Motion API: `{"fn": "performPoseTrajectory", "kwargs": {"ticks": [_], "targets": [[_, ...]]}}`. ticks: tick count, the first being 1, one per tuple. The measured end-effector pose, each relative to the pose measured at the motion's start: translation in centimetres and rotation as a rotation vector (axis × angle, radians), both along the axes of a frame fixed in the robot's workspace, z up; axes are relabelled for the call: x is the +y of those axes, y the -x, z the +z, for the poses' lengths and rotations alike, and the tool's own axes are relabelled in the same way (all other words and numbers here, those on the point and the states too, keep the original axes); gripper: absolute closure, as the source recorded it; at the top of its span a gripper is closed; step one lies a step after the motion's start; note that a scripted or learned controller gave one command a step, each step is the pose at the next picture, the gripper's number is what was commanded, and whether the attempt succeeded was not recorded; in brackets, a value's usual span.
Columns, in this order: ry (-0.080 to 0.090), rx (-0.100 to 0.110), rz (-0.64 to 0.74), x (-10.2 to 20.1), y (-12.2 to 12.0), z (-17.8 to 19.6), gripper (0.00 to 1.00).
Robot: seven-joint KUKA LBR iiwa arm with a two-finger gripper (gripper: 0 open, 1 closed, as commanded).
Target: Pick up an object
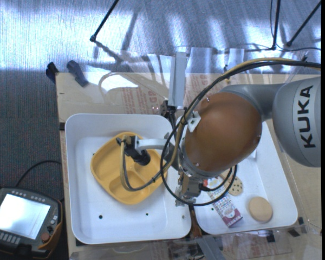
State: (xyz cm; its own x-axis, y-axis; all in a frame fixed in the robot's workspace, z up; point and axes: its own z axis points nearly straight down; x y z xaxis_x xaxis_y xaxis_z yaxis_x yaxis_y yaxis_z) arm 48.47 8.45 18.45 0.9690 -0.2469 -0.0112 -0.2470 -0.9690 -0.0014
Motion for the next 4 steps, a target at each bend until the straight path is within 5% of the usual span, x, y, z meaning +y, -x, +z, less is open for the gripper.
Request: {"fn": "performPoseTrajectory", "kwargs": {"ticks": [1,2,3,4], "targets": [[0.001,-0.001,0.046,-3.9,0.4,0.1,1.00],[0.001,-0.003,-0.181,-4.8,0.2,2.8,1.00],[-0.001,-0.003,0.047,-1.8,-1.1,3.5,1.00],[0.002,-0.003,-0.081,-7.4,-0.3,5.0,1.00]]}}
